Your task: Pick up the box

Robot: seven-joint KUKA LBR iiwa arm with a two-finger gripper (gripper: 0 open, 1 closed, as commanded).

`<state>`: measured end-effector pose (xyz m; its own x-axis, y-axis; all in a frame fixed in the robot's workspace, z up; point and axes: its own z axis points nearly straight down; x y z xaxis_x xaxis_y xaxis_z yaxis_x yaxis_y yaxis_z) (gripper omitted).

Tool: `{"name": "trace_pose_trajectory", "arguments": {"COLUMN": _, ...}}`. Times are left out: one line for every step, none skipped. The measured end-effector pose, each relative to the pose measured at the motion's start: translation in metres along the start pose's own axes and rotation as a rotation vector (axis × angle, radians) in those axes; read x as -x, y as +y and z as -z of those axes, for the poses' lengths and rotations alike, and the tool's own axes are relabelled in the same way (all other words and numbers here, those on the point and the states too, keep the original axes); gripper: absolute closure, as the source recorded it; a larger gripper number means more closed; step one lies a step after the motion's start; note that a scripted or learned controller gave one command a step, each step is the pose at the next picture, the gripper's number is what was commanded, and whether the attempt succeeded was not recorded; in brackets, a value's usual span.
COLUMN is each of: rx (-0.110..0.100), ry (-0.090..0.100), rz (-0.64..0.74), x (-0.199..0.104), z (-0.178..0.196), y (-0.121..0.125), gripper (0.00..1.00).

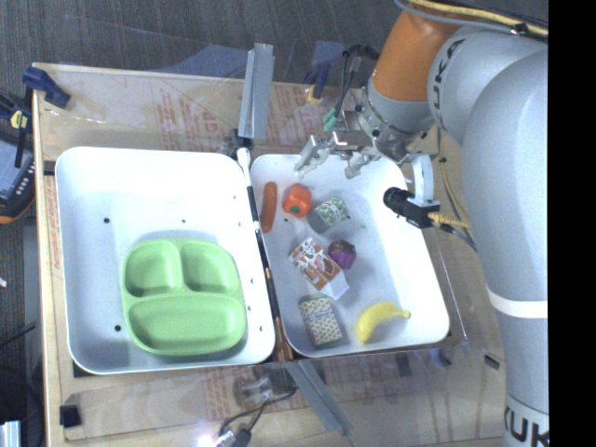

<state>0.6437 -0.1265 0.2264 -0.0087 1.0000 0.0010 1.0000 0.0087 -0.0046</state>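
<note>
White right-hand bin holds the patterned box at its centre, among toy foods; the gripper, fingers spread and empty, hovers over the far rim, apart from it.

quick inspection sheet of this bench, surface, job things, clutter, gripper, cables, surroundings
surface: wooden bench bearing two white bins side by side, left bin and right bin
job's things: patterned box lying in the middle of the right bin; a second small box near its front edge
clutter: carrot, orange pepper, greenish packet, purple item and banana in the right bin; green divided tray in the left bin
grippers: gripper over the back edge of the right bin, jaws spread, nothing between them
cables: cable beside the arm at the right
surroundings: dark floor behind the bench
</note>
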Motion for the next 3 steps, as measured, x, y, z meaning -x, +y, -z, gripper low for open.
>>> {"name": "trace_pose_trajectory", "arguments": {"rx": 0.001, "ry": 0.0, "rz": 0.154, "x": 0.045, "z": -0.135, "y": 0.013, "gripper": 0.0}}
{"name": "trace_pose_trajectory", "arguments": {"rx": -0.003, "ry": 0.002, "rz": 0.158, "x": 0.044, "z": -0.125, "y": 0.013, "gripper": 1.0}}
{"name": "trace_pose_trajectory", "arguments": {"rx": 0.005, "ry": -0.002, "rz": 0.248, "x": 0.028, "z": -0.012, "y": 0.014, "gripper": 1.0}}
